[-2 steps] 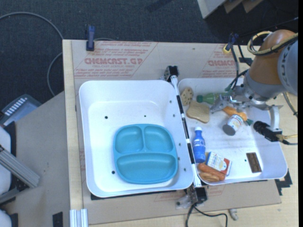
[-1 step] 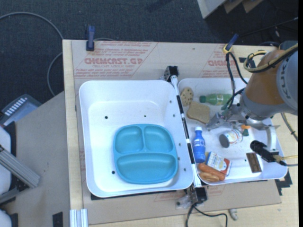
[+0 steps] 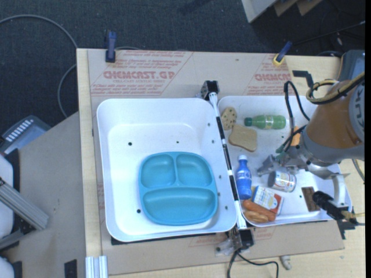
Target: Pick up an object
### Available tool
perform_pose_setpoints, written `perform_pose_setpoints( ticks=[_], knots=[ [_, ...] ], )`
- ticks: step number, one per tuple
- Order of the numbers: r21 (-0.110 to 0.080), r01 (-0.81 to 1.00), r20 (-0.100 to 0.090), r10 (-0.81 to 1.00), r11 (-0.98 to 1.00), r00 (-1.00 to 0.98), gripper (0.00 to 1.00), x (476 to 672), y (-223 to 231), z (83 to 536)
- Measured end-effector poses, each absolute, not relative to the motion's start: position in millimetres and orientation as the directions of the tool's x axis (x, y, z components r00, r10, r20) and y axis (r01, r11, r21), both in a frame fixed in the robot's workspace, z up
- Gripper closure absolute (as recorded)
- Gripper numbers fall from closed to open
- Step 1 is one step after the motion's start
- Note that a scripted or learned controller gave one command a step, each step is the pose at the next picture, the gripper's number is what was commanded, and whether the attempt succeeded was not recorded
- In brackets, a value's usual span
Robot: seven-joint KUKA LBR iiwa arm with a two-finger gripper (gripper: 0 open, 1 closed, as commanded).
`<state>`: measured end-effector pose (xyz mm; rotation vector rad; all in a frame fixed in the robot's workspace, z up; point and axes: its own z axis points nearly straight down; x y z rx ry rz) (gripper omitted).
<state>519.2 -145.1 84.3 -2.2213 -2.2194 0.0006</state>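
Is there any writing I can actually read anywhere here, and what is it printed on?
"CHEMCAST G.P": red print on the brown board behind the left bin, with smaller red lines around it too blurred to read.
The same red print starts again on the board behind the right bin, but is partly cut off and not legible.
Labels on the blue bottle, green bottle and small carton: too small to read.

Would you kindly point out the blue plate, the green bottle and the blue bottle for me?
Blue plate (image 3: 177, 188): camera view, on the ridge between its three compartments.
Green bottle (image 3: 265, 121): camera view, middle of its body, lying in the right bin.
Blue bottle (image 3: 243, 180): camera view, on its blue body below the white cap.
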Motion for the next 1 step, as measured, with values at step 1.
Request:
perform_pose_setpoints(
  ticks=[1],
  knots=[
    [0.0, 1.0, 0.0, 1.0, -0.001, 0.001, 1.0, 519.6, -145.0, 94.1]
  ],
)
